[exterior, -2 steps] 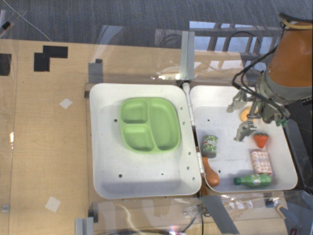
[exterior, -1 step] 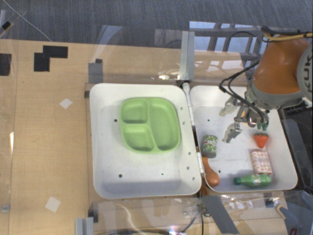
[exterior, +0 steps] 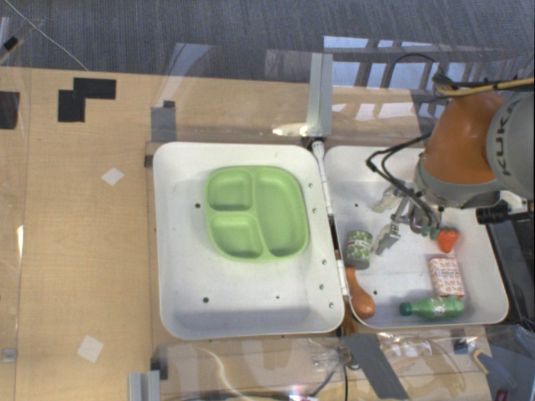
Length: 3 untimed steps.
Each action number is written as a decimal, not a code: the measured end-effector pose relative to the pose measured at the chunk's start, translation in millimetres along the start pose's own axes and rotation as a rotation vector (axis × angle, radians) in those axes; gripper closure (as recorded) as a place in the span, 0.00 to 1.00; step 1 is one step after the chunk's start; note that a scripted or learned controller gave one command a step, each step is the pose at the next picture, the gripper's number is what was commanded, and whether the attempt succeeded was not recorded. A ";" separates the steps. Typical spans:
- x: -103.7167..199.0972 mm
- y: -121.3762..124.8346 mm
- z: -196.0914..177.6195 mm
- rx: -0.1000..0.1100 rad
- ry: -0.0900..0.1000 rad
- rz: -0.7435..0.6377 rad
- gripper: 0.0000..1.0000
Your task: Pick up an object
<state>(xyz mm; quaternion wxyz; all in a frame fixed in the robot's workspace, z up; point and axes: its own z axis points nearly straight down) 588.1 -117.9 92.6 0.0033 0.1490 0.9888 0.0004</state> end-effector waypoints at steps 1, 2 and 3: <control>-3.1 2.5 -13.9 -0.001 -0.011 -0.007 1.00; -2.1 -64.4 -132.0 0.001 -0.008 0.253 1.00; 50.8 -105.4 -120.6 0.002 -0.001 0.054 1.00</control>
